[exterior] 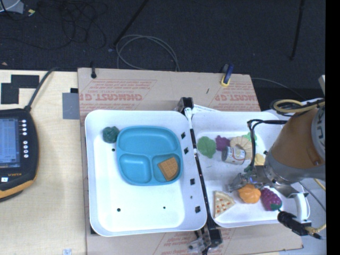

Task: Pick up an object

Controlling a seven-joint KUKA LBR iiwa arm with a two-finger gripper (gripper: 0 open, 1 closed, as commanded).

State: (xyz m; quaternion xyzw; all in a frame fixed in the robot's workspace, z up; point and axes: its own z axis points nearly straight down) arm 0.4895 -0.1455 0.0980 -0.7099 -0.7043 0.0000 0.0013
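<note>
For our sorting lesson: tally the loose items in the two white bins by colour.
Green: 2 (ball, leafy piece)
Purple: 2 (grapes, piece)
Orange: 1 (fruit)
Tan: 2 (waffle, pizza slice)
Blue: 1 (tray)
Total: 8

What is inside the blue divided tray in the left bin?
The blue divided tray holds a tan waffle-like piece in its lower right compartment. Its other compartments show bare blue. Whatever lies beneath the piece is covered.

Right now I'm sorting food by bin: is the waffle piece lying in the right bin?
No, the waffle piece lies in a compartment of the blue tray, which sits in the left bin.
</note>
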